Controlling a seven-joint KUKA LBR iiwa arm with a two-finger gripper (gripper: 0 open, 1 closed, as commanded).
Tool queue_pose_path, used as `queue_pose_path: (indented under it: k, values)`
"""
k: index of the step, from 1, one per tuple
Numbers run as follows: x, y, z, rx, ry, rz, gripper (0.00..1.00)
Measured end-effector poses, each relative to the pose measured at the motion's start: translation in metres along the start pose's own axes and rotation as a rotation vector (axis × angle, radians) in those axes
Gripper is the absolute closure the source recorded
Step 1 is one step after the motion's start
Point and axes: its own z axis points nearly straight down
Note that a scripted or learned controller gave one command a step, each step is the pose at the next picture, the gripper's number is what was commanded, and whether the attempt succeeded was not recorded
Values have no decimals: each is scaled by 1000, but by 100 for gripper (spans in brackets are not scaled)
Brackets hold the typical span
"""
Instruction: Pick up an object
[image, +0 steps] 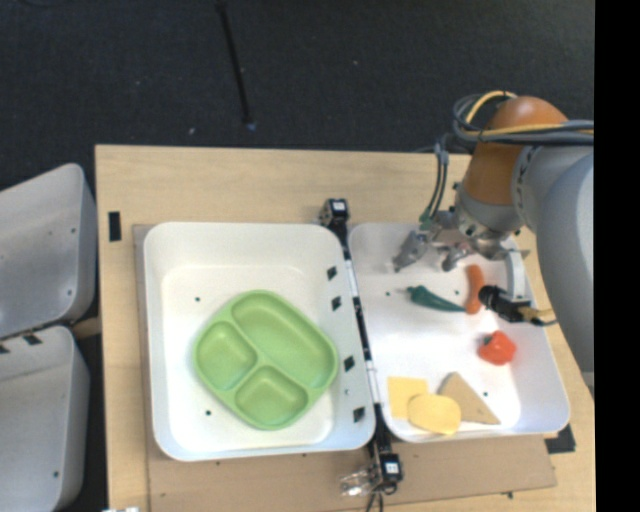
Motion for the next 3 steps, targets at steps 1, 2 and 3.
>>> queue_pose_path:
  k: [1, 2, 3]
  values:
    - [0, -3, -7, 9, 3, 1, 100]
    - [6, 3, -68, 9, 7, -2, 100]
    - [9, 8, -132, 9, 6, -2, 100]
